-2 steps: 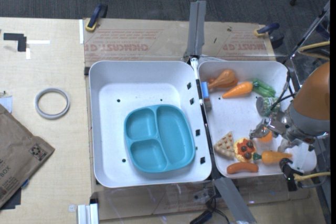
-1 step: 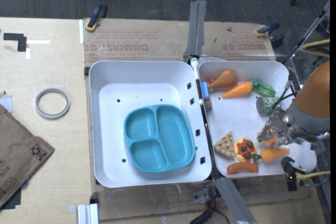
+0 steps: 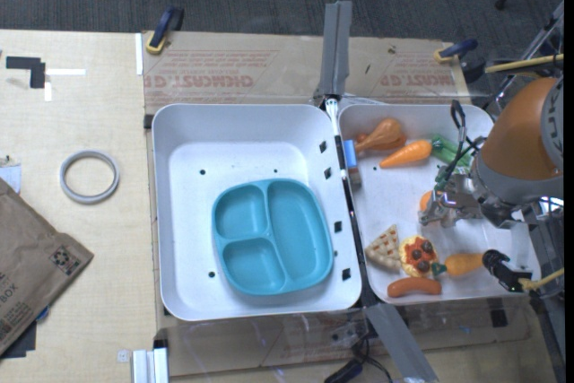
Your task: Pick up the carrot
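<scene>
The carrot, orange with a green top, lies near the back of the right bin, beside a brown chicken drumstick. My gripper hangs low over the right side of that bin, in front of and to the right of the carrot and apart from it. Something orange shows just left of the gripper, partly hidden by it. The arm's orange band rises above the wrist at the right.
At the front of the right bin lie a pizza slice, a small round pizza, a sausage and a small orange piece. The left bin holds a blue divided plate. A tape ring lies on the bench at left.
</scene>
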